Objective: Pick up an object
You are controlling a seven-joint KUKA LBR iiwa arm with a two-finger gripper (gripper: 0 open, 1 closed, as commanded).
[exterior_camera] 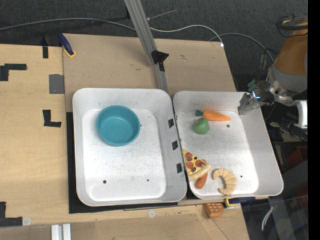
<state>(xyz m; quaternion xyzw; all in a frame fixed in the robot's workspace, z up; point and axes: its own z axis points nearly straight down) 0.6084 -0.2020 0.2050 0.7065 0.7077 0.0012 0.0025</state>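
The right bin (pixel 250 149) holds an orange carrot (pixel 217 116) near its far edge, with a green round fruit (pixel 200 126) just in front of it. A pizza slice (pixel 194 163) lies at the bin's left front, and a tan croissant (pixel 225 179) sits at the front. In the left bin (pixel 95 184) rests a blue bowl (pixel 118 125). My gripper (pixel 246 104) hovers over the right bin's far right corner, to the right of the carrot, with nothing visibly held.
A slanted metal pole (pixel 145 29) rises behind the bins. Cables run across the dark floor at the back. A small orange object (pixel 214 209) lies on the bench just in front of the right bin.
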